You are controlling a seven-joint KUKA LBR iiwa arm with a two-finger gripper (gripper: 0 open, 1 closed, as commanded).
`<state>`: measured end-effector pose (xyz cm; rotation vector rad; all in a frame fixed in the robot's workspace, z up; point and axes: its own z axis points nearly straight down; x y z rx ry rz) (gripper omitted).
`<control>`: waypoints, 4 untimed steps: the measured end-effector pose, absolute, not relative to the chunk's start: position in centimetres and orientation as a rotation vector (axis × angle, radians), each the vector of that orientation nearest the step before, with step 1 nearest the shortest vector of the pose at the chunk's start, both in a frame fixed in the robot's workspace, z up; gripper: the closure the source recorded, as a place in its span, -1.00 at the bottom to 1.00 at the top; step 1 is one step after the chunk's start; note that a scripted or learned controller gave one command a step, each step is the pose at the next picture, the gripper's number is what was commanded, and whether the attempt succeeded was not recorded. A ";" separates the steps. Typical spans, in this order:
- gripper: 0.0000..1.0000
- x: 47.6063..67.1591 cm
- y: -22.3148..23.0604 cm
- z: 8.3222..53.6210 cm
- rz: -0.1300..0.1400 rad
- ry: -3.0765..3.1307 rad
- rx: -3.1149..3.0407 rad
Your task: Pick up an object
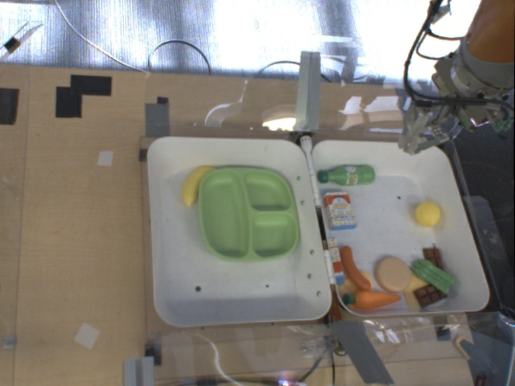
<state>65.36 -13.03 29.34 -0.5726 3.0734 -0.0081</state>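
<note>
In the left bin (173,296), left of centre in the frame, a banana (193,185) lies at the upper left, its right side touching or tucked under the edge of a green divided plate (248,213) that takes up the bin's middle.

The right bin (394,207) sits just beside it. Near its upper left corner a green bottle (346,175) lies on its side, and just below it is a small red and white carton (339,211). Lower down along the left wall lie a sausage (354,268) and, beneath it, a carrot (374,300) by the bottom edge. Just right of these sits a round tan cookie-like piece (393,274), then a green vegetable (434,275) lying across brown chocolate pieces (430,294). A yellow lemon (427,213) rests alone towards the right wall.

At the upper right of the frame the gripper (425,133) hangs over the right bin's top right corner, above the lemon and well apart from it. Nothing is seen in it; I cannot tell whether it is open or closed.
</note>
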 end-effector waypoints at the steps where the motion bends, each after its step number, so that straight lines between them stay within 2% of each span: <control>1: 1.00 66.9 -20.7 43.8 -0.015 3.070 -0.562; 2: 1.00 66.9 -15.4 25.9 0.006 3.110 -0.433; 3: -1.00 67.0 -15.6 26.6 -0.003 3.100 -0.428; 4: -1.00 67.3 -10.9 10.1 -0.005 3.086 -0.489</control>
